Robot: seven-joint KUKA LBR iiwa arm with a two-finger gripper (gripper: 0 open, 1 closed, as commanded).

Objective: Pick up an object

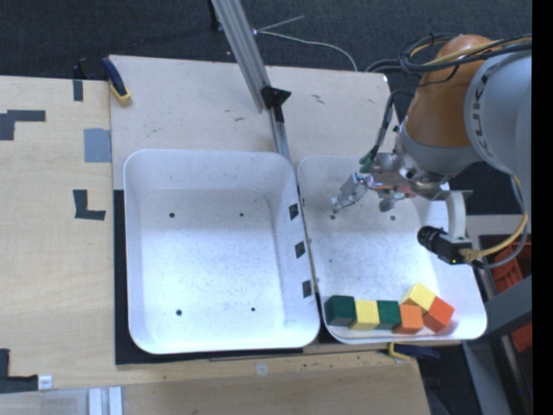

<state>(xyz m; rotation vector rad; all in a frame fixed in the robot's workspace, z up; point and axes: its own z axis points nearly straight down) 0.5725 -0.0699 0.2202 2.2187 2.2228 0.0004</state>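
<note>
The bins (212, 232) are seen as white, speckled, smooth plastic. The bench (52, 258) is shown as pale matt wood. A glossy orange shell is borne by the arm (449, 102).

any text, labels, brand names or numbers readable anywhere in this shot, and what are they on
None: no word, number or brand can be read.
The arm shows plain grey and orange surfaces, with no legible marking.
The blocks in the right bin are plain coloured faces.
The grey tape marks on the bench are blank shapes, not letters.
The dark tabs on the left bin's edge are too small to tell if they carry print.
</note>
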